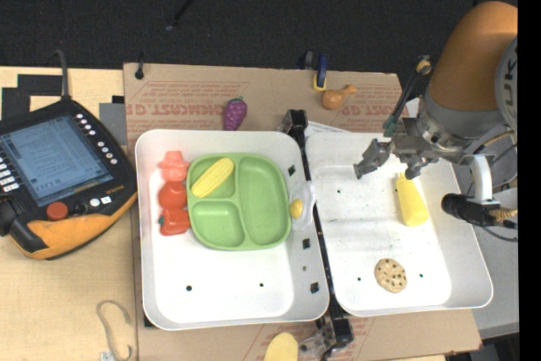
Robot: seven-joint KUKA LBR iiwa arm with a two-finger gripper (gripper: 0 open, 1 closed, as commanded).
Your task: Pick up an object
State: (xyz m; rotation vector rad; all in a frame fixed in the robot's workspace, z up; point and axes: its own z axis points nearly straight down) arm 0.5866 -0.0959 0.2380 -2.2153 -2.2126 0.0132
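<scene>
Hand is seen over the right bin, fingers spread, nothing pinched; yellow block is lain just beside it, toward the near right, long axis running near to far; cookie is placed nearer the bin's front, well apart.

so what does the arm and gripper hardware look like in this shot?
The arm has a rounded orange band above a grey metallic wrist. Below that sits the gripper, dark grey to black, with angular finger links. A thin dark cable or rod runs down along the wrist's left side. A black cylindrical part juts out at the right near a white bracket. No legible markings visible.
</scene>
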